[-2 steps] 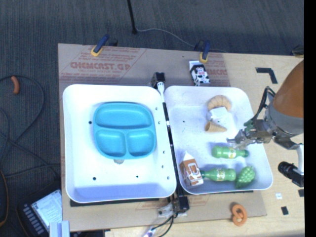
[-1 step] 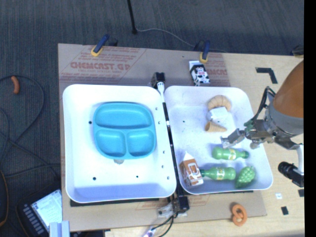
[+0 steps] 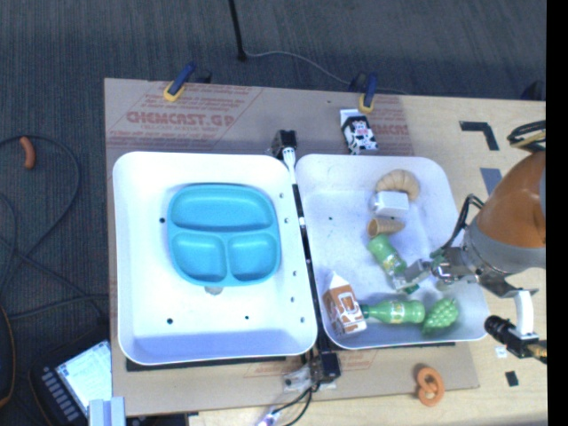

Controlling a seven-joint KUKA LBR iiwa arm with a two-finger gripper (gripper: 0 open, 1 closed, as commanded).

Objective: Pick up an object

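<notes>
Reaching in over the right bin (image 3: 444,180), the grey arm with its orange band brings its tool (image 3: 415,273) down close to the bin's floor, right beside a small green bottle (image 3: 385,254). Whether the tool is spread or pressed together I cannot tell from where I stand, and nothing I can make out sits between its tips.

Taking that small green bottle as the mark: it lies tilted near the middle of the right bin. Just beyond it, toward the far rim, sit a small tan cone-like piece (image 3: 384,226), a white block (image 3: 391,204) and a tan croissant (image 3: 398,183). On the near side of it lies a longer green bottle with a yellow label (image 3: 395,311) on its side, with a knobbly green toy (image 3: 442,315) touching its right end and a small orange-and-white carton (image 3: 343,306) at its left end, against the bin's wall.

Well to the left of the small bottle, the left bin (image 3: 133,238) holds a blue divided tray (image 3: 224,232). On the bench (image 3: 497,149), near the front edge, lies an orange pretzel-shaped toy (image 3: 429,384).
</notes>
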